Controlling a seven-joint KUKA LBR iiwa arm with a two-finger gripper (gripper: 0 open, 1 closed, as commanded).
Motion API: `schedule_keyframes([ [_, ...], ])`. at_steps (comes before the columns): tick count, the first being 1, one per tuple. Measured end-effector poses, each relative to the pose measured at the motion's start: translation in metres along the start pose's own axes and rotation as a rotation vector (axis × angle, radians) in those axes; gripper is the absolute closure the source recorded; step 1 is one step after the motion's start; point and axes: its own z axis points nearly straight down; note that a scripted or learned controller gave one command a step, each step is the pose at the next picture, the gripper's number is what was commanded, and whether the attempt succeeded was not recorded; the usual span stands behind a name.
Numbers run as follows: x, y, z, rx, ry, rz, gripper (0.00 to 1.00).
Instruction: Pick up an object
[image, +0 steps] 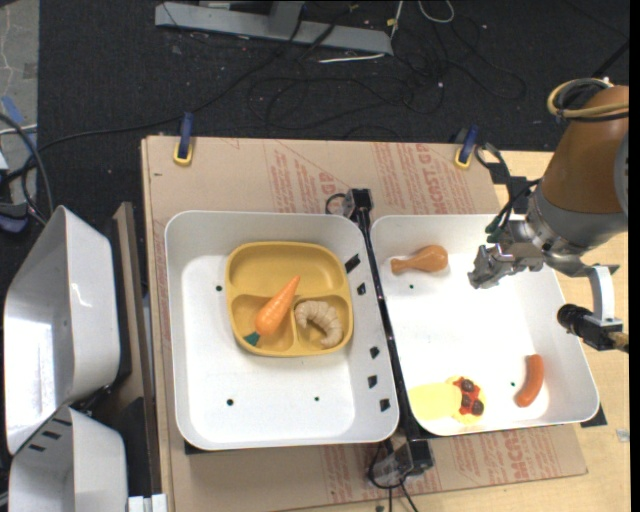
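While the claw (487, 270) hangs over the right bin (575, 330) near its far edge, a drumstick (421, 262) lies just to its left, apart from it. I cannot tell the claw's state. A sausage (530, 381) lies nearer the front right corner.

The arm (590, 160) enters from the right side of the camera view, its broad orange band uppermost and the grey wrist section just below it. The wrist angles down and to the left, ending in the dark gripper (489, 268), which hangs low at the upper right part of the view. Whether the jaws are spread or closed cannot be made out. A cable loops over the orange band.
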Motion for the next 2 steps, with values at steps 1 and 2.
schedule_keyframes([
  [1,0.052,0.009,-0.009,0.004,0.002,-0.003,1.0],
  [2,0.112,-0.001,-0.014,0.007,0.004,-0.005,1.0],
])
